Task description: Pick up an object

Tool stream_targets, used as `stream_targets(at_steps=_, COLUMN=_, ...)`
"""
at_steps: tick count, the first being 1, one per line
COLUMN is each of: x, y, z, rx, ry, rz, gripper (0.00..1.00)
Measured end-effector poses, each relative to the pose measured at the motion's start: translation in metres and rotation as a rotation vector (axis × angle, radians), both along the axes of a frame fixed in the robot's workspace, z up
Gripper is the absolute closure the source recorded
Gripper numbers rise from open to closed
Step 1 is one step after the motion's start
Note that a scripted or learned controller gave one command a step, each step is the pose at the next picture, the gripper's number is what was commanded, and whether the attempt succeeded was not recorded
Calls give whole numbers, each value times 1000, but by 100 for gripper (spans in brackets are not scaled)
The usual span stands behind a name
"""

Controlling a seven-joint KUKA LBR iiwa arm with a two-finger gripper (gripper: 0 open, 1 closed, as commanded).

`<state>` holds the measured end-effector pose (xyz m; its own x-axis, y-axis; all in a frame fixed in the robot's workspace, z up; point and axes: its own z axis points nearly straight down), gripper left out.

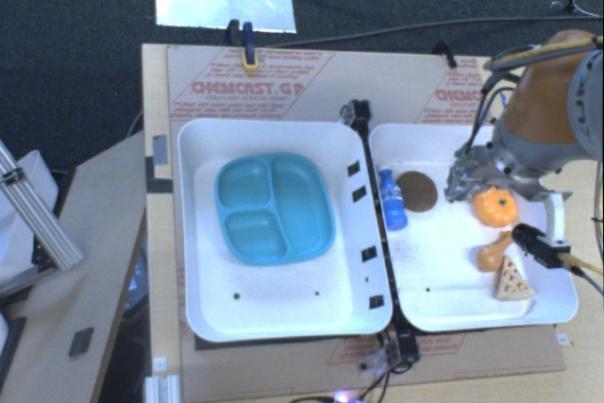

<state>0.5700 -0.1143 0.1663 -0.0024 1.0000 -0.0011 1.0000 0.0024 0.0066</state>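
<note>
Gripper (460,182) low over the right bin (444,302), reaching in from the right beneath the grey arm (552,123) and its orange band; fingers too dark and small to read, so spread impossible to tell, and nothing seen between them. Just right of the gripper, close beside or touching, a small orange pumpkin (494,207), round and ribbed, glossy under the light. Just left of the gripper, a flat brown round cookie (416,191), matte and dark, lying on the bin floor. Beside that, against the divider, a small blue bottle (391,201) lying along the bin wall. Nearer the front of the same bin, a tan pear-shaped gourd (493,254), and next to it a pale wedge like a pizza slice (513,279), cream with small red specks. A black fitting on a white stalk (539,243) hanging from the arm above those two. In the left bin (203,297), well apart from the gripper, a teal divided plate (275,208) with three compartments, lying flat near the middle. Both bins side by side on the counter (311,75), covered with a sheet printed in red lettering.
</note>
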Motion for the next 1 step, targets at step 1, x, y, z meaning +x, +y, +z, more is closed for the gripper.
stream_targets(at_steps=1, x=-9, y=1, z=56, rx=0, ry=1, rz=1, gripper=100)
